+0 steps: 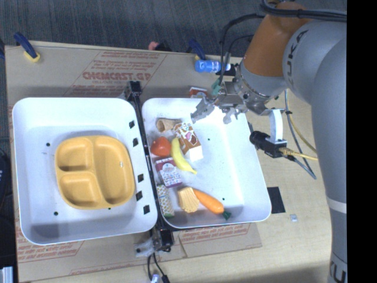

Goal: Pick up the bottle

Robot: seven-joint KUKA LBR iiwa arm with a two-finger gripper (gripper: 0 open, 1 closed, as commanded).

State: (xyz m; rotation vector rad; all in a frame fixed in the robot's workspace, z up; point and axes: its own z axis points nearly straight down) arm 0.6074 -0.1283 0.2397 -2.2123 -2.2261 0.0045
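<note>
Hovering over the upper part of the right bin (pixel 250 181), the gripper (pixel 215 112) is being held with its fingers (pixel 200 111) apart, nothing between them. No bottle is being made out with certainty (a carton (pixel 189 141), banana (pixel 181 157), tomato (pixel 161 147) and carrot (pixel 207 200) are lying lower in the bin). A yellow tray (pixel 94 171) is sitting in the left bin (pixel 29 117).

The bench (pixel 283 240) is covered by a brown cardboard sheet (pixel 118 69) with red print. Directly on the sheet lie two shallow white bins: the left bin (pixel 29 158) and, touching its right wall, the right bin (pixel 247 175). Blue clamps (pixel 26 47) grip the sheet's far edge, beyond the left bin.
</note>
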